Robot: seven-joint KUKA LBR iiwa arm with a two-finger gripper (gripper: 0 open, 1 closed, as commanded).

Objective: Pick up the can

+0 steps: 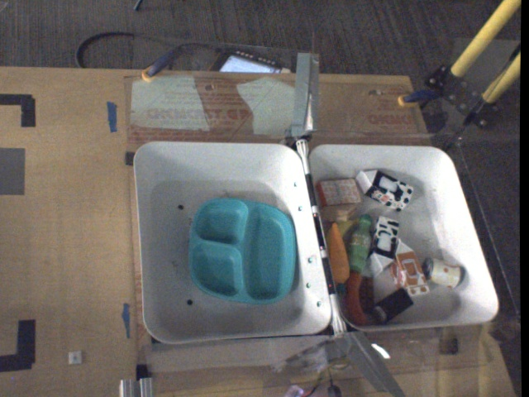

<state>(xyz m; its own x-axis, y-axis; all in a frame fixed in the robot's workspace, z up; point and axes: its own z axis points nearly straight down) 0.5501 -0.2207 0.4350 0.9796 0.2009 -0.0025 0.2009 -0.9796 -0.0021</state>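
The can (444,273) is small and pale with a dark end. It lies on its side near the right front of the right bin (450,213). A red and white carton (410,273) lies just to the can's left, close to it or touching. Bare bin floor lies to the can's right and behind it.
The right bin also holds a green bottle (359,242), an orange carrot (337,253), two black-and-white patterned packs (385,188), a pink box (339,192) and a black item (393,306). A teal divided plate (244,251) lies in the left bin (165,188). Yellow-handled clamps (488,31) stand at the back right.
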